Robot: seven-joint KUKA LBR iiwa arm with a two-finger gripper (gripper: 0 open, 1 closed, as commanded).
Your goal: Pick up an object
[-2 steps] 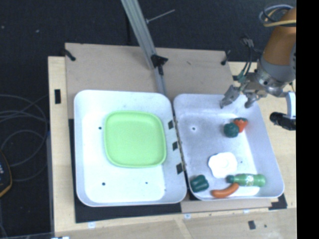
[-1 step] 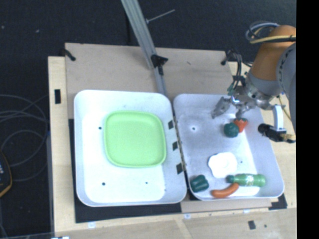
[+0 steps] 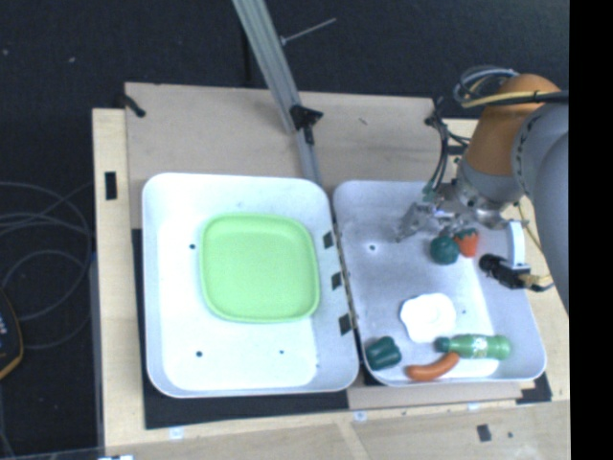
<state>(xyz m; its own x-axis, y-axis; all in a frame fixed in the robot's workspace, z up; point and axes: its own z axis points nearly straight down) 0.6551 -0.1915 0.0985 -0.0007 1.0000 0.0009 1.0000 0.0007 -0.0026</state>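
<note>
My gripper (image 3: 428, 220) hangs over the far part of the right bin (image 3: 375, 220), under the arm's orange band. A dark green round object (image 3: 442, 250) and a small orange-red object (image 3: 467, 244) lie just in front of the gripper, close to it or touching it. Nearer the front of this bin are a white lump (image 3: 426, 316), a green bottle (image 3: 475, 346) lying on its side, an orange carrot-shaped piece (image 3: 431, 369) and a dark green block (image 3: 382, 353). Nothing shows between the gripper's parts from this angle.
The left bin (image 3: 172, 257) holds a light green square plate (image 3: 260, 266). A grey metal pole (image 3: 278, 75) slants up from between the bins at the back. The bins' shared wall (image 3: 341, 276) runs down the middle.
</note>
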